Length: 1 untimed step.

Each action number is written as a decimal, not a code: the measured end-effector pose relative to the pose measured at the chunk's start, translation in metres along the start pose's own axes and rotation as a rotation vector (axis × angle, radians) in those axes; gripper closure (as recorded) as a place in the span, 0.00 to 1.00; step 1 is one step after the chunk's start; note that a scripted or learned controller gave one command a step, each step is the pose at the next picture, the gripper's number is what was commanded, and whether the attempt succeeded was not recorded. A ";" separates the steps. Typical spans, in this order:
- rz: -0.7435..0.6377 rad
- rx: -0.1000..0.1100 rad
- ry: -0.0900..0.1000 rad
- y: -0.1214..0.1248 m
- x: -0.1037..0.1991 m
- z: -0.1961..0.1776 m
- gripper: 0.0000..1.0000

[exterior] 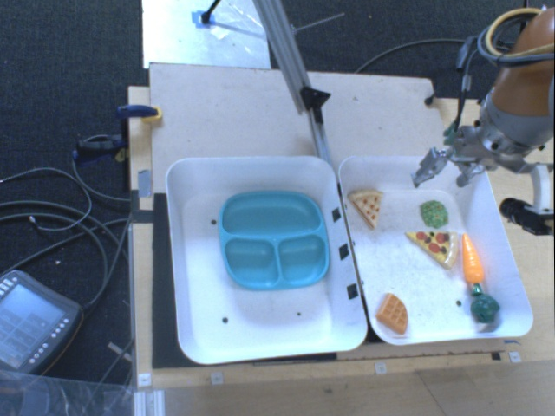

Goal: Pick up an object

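waffle [392, 314] lowest in right bin [512, 258] — gripper [446, 168] open above the far rim.

No legible text, labels or numbers.

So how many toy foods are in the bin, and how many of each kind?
Pizza slices: 2, a small one and a bigger one
Green round food: 1
Carrot: 1
Waffle: 1
Broccoli: 1
Total: 6, all in the right bin.
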State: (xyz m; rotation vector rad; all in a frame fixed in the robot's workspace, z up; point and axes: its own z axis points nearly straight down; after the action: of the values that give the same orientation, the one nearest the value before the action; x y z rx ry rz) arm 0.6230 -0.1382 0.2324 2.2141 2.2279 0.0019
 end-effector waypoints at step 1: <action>0.000 0.000 0.000 0.000 0.000 0.000 0.00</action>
State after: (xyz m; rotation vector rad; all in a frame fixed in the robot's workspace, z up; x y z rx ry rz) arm 0.6230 -0.1382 0.2325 2.2141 2.2279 0.0019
